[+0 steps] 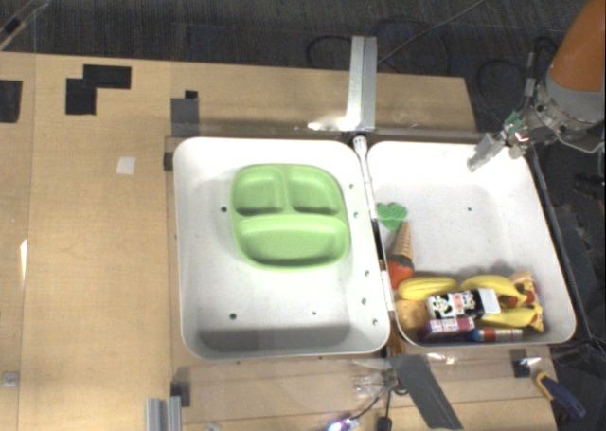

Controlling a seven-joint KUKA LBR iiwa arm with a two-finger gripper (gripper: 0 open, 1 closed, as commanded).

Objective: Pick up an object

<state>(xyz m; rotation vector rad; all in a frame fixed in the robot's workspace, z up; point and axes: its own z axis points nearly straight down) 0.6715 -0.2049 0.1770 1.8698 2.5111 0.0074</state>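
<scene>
- Dark carpet runs behind a pale wooden desk (85,230) that carries two shallow white bins side by side.
- Left bin (204,315) holds a green divided plate (287,214), lying flat, well apart from everything else.
- Right bin (473,221): objects crowd its near edge. Two yellow bananas (426,286) and (492,282), a small printed carton (453,305), and a dark marker-like stick (473,332) lie touching or overlapping.
- Along the divider side sit a green leafy piece (390,214), a cone (403,242) and something orange-red (398,274) below it.
- Arm with orange band (579,60) reaches in at the far right corner of the right bin.
- Tool (492,150) hangs over that far corner, well apart from the pile; nothing sits in it. Whether it is spread or pressed together I cannot tell at this size.
- Judgement: approach stage, no grasp begun.
- Advice: travel toward the near edge and choose a piece with free sides. The left banana or the cone looks easier than the carton wedged in the heap. Descend straight, straddle the narrow axis, and stay off the bin wall.
</scene>
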